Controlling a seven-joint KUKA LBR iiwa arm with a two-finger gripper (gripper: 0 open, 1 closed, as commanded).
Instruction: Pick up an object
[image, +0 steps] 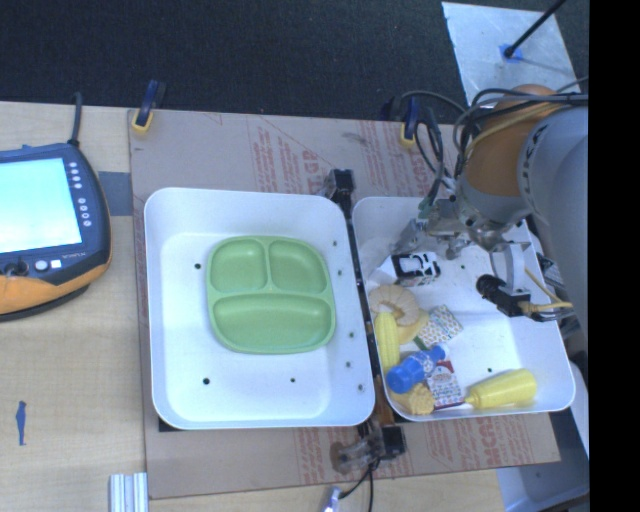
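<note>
1. The gripper (428, 245) is hanging over the far-left part of the right bin (545, 345). Honestly can't tell from here whether it's open or closed, too much clutter around the wrist.
2. Closest thing to it is a small black-and-white thing (415, 266), sitting just beside the gripper on the near side. Can't tell if they're touching, and nothing is visibly held.
3. A bit further toward the near side from the gripper there's a pale curled pastry-looking toy (396, 300), then a yellow corn cob (386, 340) along the bin's left wall.
4. Past those, well apart from the gripper: a checkered packet (440, 325), a blue toy (405, 375) and a yellow bottle (500, 388) near the bin's front edge.
5. Off to the gripper's left, the left bin (175, 330) has a green divided plate (270, 295) lying flat in it.
</note>
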